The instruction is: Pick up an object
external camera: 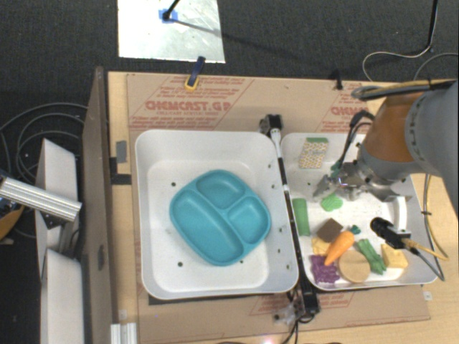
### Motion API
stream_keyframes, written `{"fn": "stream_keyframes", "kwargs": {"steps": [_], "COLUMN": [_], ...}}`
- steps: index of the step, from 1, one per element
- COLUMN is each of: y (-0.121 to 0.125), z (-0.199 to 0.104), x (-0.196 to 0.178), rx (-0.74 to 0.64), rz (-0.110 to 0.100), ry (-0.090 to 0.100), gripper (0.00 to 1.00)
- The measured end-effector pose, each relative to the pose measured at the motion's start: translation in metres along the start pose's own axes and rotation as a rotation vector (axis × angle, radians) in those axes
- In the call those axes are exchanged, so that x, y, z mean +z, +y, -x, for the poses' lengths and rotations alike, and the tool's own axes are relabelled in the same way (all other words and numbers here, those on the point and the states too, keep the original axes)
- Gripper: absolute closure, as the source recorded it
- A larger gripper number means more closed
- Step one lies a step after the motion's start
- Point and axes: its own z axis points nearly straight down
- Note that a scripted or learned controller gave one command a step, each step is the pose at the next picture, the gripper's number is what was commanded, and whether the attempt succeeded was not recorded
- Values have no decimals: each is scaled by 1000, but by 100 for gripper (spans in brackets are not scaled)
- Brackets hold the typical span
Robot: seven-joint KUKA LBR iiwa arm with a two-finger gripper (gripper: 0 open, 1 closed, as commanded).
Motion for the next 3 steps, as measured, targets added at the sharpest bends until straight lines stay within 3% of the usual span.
{"fn": "stream_keyframes", "kwargs": {"steps": [1,2,3], "y": [82,27,17], "z": [-22,-6,4], "x": [-2,0,0], "rx": [-9,1,0], "rz": [2,-1,1], "ry": [1,0,-1], "gripper": [0,0,0]}}
